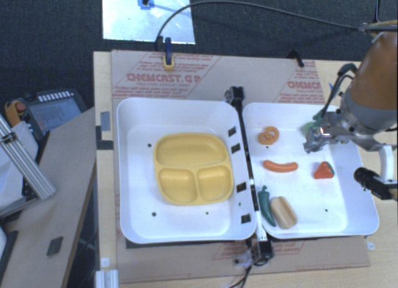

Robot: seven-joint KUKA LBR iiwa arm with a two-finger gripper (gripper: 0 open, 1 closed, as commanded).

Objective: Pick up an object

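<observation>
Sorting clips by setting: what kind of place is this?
Probably a robotics lab bench, not a kitchen: a robot arm over two white bins, toy food such as a sausage, and a control pendant alongside.

Both white bins (180, 111) look like smooth, slightly glossy plastic. The yellow divided tray (191, 167) well left of the gripper (314, 139) is matt plastic. Cardboard sheet (205, 75) underneath is plain matt. Gripper's bare shiny metal, and the little toy foods (280, 167) below it look like smooth plastic.
</observation>
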